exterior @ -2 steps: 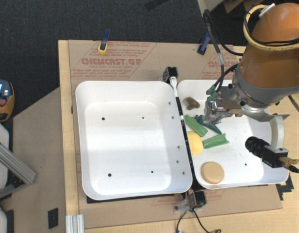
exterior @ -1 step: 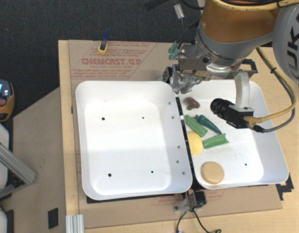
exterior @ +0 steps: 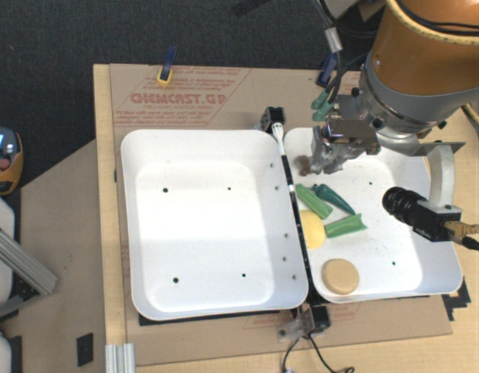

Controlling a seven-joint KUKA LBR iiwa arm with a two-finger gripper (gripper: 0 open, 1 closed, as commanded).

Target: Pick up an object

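My gripper (exterior: 323, 162) hangs low over the far left part of the right bin (exterior: 395, 280), just beyond a cluster of objects. In that cluster a light green piece (exterior: 311, 199) and a teal piece (exterior: 336, 200) lie side by side, with a darker green piece (exterior: 347, 225) a little nearer. A yellow lump (exterior: 311, 230) rests against the bin's left wall. A tan round disc (exterior: 340, 276) sits near the front rim. I see nothing clearly held.
The left bin (exterior: 201, 224) sits beside the right one, the two meeting at a dark divider (exterior: 292, 200). Both rest on a cardboard sheet (exterior: 185, 92) bearing a small yellow and blue clip (exterior: 166, 70) at its far edge.
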